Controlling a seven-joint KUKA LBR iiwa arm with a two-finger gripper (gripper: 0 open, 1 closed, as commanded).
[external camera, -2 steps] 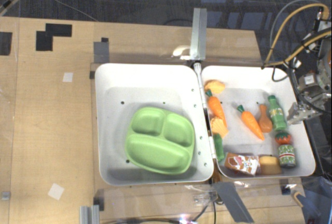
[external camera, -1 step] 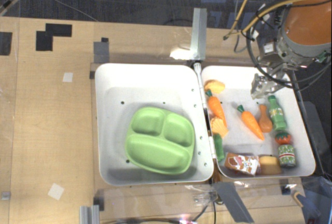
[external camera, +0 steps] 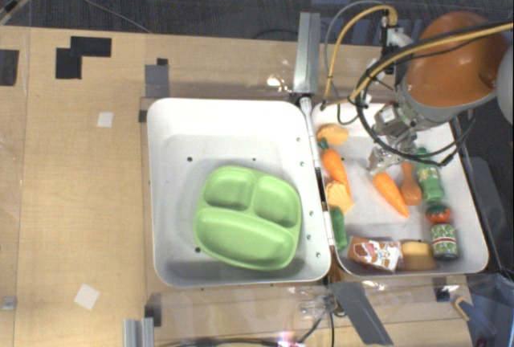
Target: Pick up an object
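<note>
My gripper [external camera: 385,154] hangs over the upper middle of the right bin [external camera: 474,253], under the arm's orange band. Just below it lies an orange toy carrot [external camera: 391,192], pointing down and to the right; I cannot make out contact between them. A second carrot [external camera: 334,167] lies along the bin's left wall. Nothing is visibly held.
The right bin also holds a yellow piece [external camera: 332,132], an orange wedge [external camera: 340,194], a green vegetable [external camera: 338,227], a red-brown packet [external camera: 375,254], a tan block [external camera: 415,255] and two green bottles [external camera: 442,238] [external camera: 430,181]. A green divided plate [external camera: 249,217] lies in the left bin [external camera: 169,128].
</note>
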